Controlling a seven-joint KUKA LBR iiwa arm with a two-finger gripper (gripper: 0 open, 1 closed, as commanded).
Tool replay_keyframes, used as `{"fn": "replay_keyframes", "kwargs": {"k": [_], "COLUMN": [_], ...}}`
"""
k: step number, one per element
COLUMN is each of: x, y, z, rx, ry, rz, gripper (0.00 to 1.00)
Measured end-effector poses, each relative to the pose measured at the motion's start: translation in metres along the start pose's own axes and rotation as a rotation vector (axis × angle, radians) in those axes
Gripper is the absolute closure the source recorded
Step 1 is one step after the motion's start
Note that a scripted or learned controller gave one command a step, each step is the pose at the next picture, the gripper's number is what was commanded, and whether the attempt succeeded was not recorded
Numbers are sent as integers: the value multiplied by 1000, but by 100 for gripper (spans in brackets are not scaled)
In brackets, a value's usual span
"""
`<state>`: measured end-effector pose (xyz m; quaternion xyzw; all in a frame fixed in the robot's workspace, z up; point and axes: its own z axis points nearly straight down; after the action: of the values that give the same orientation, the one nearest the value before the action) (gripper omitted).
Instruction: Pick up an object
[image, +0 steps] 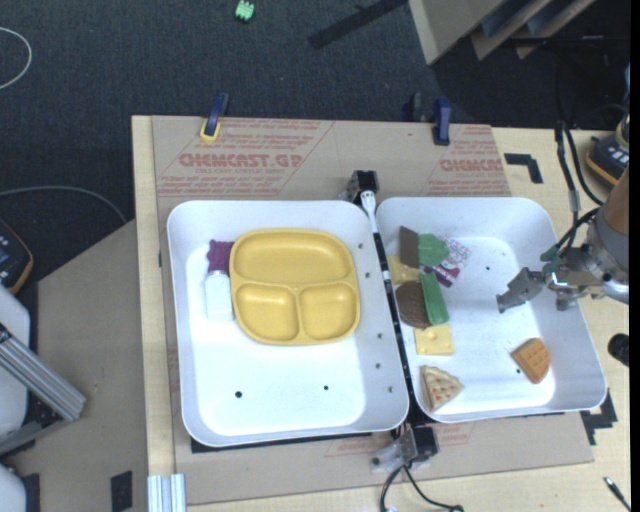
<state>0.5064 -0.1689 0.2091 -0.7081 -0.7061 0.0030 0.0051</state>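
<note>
Food toys crowd the left side of the right bin (560, 235), so we judge the claw (520, 290), hanging empty at right of frame, spread cannot be told, is choosing the lone orange biscuit (531, 359) below it.

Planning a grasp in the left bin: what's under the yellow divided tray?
A purple item and a white bottle-like piece stick out from the yellow three-compartment plastic tray's left edge. Anything further beneath is covered.

two white bins (200, 400) lie side by side on the bench (150, 300).
</note>
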Motion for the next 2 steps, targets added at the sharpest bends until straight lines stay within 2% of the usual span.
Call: {"fn": "replay_keyframes", "kwargs": {"k": [1, 2], "x": [0, 7], "y": [3, -3], "z": [-5, 55], "rx": [-11, -3], "ry": [-3, 1], "rz": [-3, -3], "gripper": [0, 0]}}
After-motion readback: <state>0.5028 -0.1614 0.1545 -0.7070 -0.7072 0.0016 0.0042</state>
